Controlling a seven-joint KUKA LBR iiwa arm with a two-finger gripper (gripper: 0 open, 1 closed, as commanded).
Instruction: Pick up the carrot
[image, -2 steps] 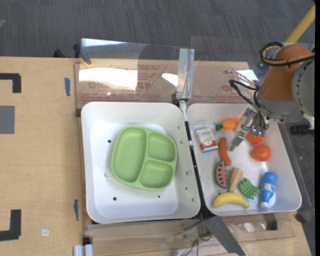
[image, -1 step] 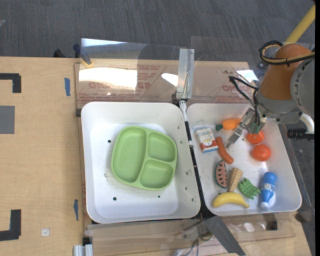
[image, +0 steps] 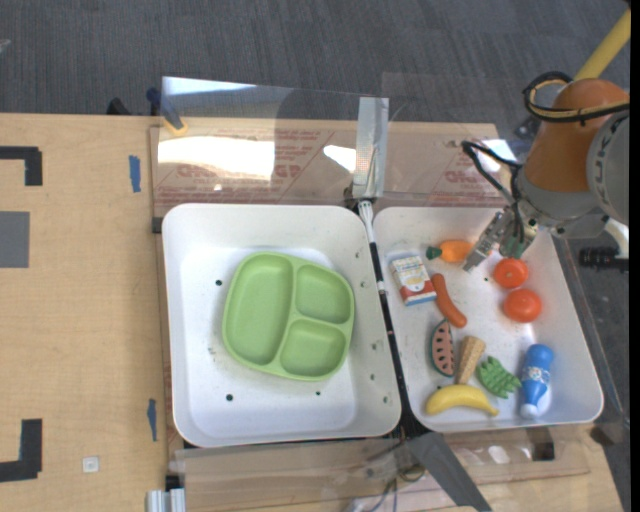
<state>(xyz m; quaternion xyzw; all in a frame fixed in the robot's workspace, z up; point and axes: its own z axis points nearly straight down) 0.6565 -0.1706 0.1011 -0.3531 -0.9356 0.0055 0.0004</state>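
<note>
**Claw above the right bin, carrot beside it**

Banana (image: 461, 402) lies nearest the camera, at the near edge of the right bin (image: 580, 345), well below my claw (image: 497, 243). My claw hangs over the far part of this bin; I cannot tell whether its fingers are spread or closed. Nothing is visibly held. Just to its left lies the carrot (image: 451, 251), orange with a green tip, close to the fingertips. Just below-right sit two tomatoes (image: 511, 272), one past the other. Further left is a small carton (image: 409, 276), with a sausage (image: 448, 301) below it. Far left, the other bin holds a green divided plate (image: 288, 316).
</note>
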